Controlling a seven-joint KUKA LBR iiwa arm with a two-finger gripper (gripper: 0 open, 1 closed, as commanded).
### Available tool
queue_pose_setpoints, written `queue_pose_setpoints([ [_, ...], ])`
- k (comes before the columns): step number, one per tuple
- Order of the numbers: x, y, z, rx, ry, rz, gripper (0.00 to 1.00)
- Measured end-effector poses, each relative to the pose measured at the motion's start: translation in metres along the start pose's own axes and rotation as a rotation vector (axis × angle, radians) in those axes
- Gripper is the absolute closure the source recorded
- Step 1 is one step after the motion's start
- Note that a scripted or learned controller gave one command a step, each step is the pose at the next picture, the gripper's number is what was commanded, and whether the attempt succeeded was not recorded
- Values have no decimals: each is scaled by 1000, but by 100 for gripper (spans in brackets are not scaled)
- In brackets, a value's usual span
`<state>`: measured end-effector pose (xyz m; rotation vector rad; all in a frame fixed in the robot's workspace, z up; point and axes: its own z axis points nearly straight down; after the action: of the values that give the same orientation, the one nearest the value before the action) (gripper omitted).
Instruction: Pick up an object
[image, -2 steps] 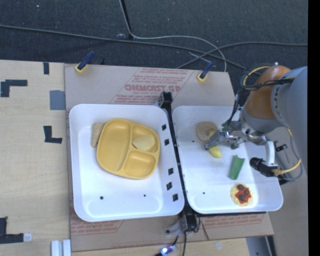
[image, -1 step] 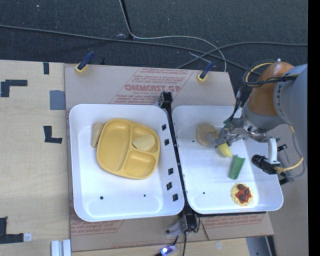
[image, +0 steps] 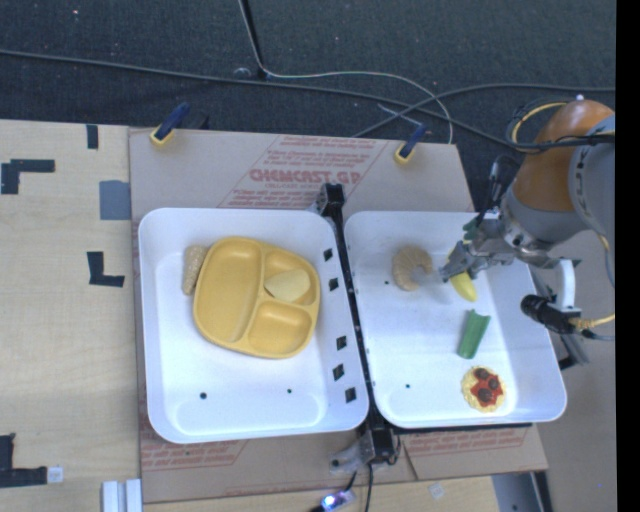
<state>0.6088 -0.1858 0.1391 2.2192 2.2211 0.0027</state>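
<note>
Arm (image: 560, 170) is seen at the right, reaching in over the right bin (image: 530, 405). The jaws are named here as the gripper (image: 462, 268); it is positioned low over the far part of that bin. Whether the jaws are spread or pressed together cannot be told: they are dark, small and seen against the wrist. Nothing is seen pinched between them.

Right bin contents:
- Yellow piece (image: 464, 289), just beside the gripper tip on its near side, possibly touching; contact can't be confirmed.
- Tan round (image: 410, 268), left of the gripper, near but apart.
- Green piece (image: 471, 334), nearer than the yellow piece, lying roughly along the near-far line, slightly tilted.
- Small pizza (image: 483, 389), yellow disc with red and dark toppings, in the near right corner area, just near of the green piece.

Left bin (image: 170, 400) contents:
- Yellow tray (image: 245, 300) with compartments, set in the far half of the bin, rotated a bit.
- Pale slice (image: 288, 286) lying in the tray's right far compartment.
- Tan piece (image: 192, 268) at the tray's left far edge, partly tucked under the rim.

Both bins are set side by side on a cardboard sheet (image: 290, 170) on the table (image: 60, 350). The cardboard is clamped at the far edge by two clamps (image: 170, 122). Cables (image: 330, 85) are run across the dark floor beyond.
</note>
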Motion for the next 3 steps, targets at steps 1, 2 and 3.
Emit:
queue_pose_setpoints([
  [1,-2,-3,-62,-2,-1,-1,100],
  [2,0,3,-124,-2,-1,-2,100],
  [3,62,-10,-119,5,1,-5,100],
])
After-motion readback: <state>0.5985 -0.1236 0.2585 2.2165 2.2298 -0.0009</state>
